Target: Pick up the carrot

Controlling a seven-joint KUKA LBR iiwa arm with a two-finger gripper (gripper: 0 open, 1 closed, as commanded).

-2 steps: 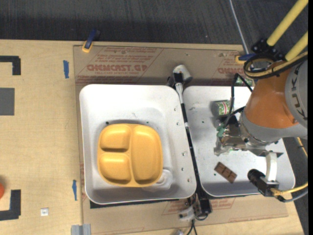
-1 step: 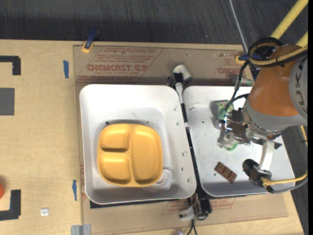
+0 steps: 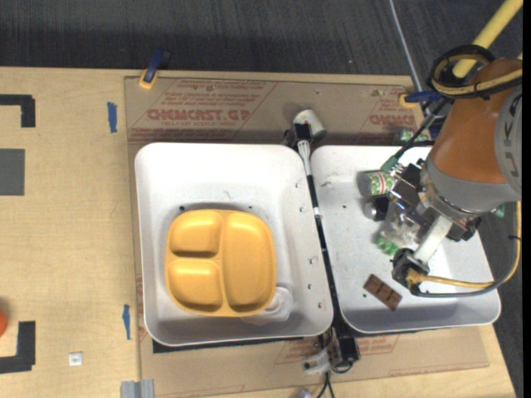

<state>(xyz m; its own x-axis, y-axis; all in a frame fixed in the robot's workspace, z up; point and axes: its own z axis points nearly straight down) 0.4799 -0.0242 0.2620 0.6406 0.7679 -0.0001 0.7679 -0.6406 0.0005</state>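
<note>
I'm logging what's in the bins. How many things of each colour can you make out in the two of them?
Yellow: 1, the tray in the left bin
Brown: 1, the block in the right bin
Green and white: 1, a thing partly hidden by the arm
Total: 3

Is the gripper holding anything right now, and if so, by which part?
It cannot be told. The gripper is down in the right bin, but the wrist hides whatever might be between its tips.

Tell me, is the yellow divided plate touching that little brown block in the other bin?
Apart. The camera view shows the yellow plate in the left bin, the brown block in the right bin.
</note>
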